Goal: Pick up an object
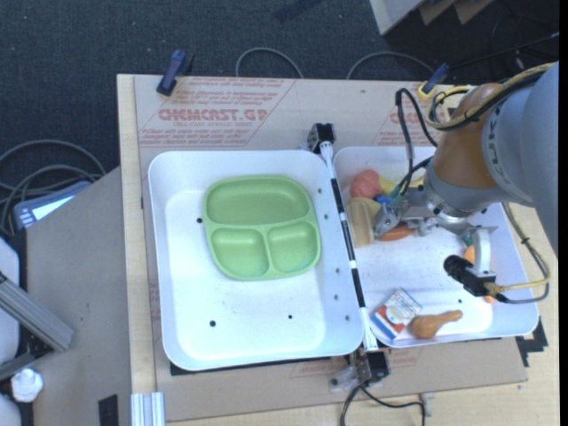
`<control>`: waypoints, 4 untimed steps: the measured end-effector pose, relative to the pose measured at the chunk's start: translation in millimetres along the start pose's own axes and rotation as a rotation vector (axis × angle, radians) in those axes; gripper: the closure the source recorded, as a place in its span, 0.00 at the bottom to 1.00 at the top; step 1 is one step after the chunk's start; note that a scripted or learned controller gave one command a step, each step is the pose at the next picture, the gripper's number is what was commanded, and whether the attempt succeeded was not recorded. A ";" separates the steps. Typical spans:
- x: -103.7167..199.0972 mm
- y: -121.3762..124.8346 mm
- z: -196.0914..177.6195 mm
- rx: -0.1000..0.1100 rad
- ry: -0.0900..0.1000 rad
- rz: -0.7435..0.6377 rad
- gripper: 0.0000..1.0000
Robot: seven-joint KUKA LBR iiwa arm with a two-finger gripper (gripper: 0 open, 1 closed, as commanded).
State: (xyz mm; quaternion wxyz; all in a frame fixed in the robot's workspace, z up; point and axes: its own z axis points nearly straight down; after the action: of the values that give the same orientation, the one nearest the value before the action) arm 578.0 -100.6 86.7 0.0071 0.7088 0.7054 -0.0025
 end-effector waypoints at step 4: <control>1.1 84.7 5.4 0.024 0.015 -0.003 0.00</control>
State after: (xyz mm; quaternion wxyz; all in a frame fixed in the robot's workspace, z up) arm 662.8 -100.0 81.8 -0.0066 0.7077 0.7065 -0.0055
